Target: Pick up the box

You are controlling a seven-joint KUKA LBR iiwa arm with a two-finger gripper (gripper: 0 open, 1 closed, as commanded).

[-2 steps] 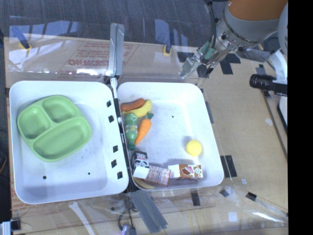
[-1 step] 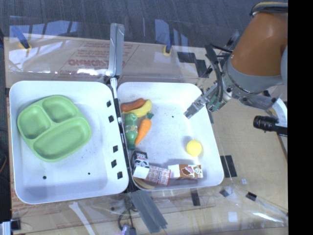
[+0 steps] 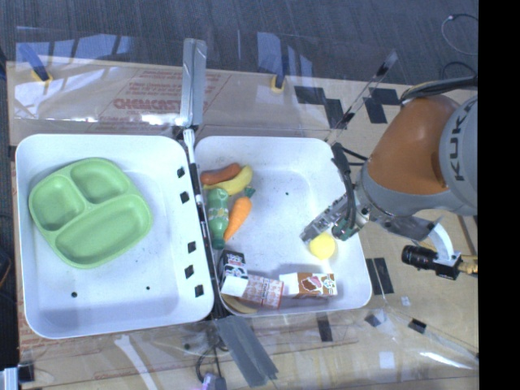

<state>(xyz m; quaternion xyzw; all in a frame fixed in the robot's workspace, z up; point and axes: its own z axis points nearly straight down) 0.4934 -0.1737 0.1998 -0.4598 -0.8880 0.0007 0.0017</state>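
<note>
Right bin (image 3: 276,149): box (image 3: 280,287), end effector (image 3: 325,230) apart.

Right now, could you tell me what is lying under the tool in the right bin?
A yellow ball sits just below the tool on the right bin floor. The tool covers the ball's upper edge, so contact cannot be judged.

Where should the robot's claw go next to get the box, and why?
Probably toward the near wall: the gripper hovers by the yellow ball, while the box lies flat along the right bin's near edge, apart from it and not between its fingers.

Bright, even light; soft focus
</note>
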